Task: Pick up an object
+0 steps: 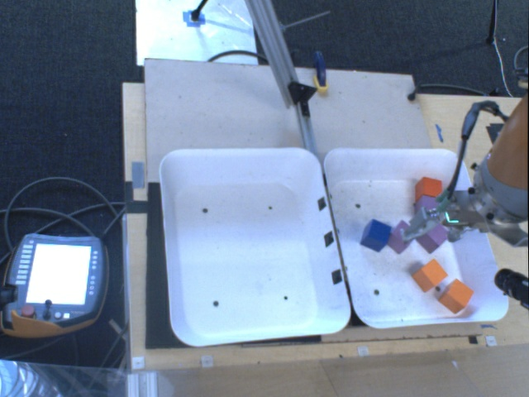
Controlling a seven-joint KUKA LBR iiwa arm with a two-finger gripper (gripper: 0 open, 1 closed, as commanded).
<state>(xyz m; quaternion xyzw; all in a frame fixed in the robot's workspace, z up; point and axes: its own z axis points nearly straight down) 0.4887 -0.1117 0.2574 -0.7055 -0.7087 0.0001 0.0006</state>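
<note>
Off the bench's near left corner, on the dark floor: a teach pendant (54, 284) with a pale screen, cables looping behind it.

On the bench, side by side and meeting along one edge: left bin (248, 152) and right bin (388, 153), both white and shallow.

In the right bin's near right corner: an orange block (455, 295), touching a second orange block (430, 275) just farther in.

Past these, toward the middle of the right bin: a blue block (375, 235), a purple block (400, 237) just to its right, and another purple block (432, 238) close beside that.

Directly over the purple pair: the gripper (428, 221), low above them, reaching in across the bin's right edge on the grey arm (506, 180). Open or clamped on a block: cannot tell from this angle.

Just beyond the gripper, near the right bin's far right corner: a third orange block (428, 188).

Beyond both bins, on the far part of the bench: a pale board (223, 102), crossed by a slanted metal pole (273, 40), with a blue and yellow clamp (319, 71) at the board's far edge.
</note>
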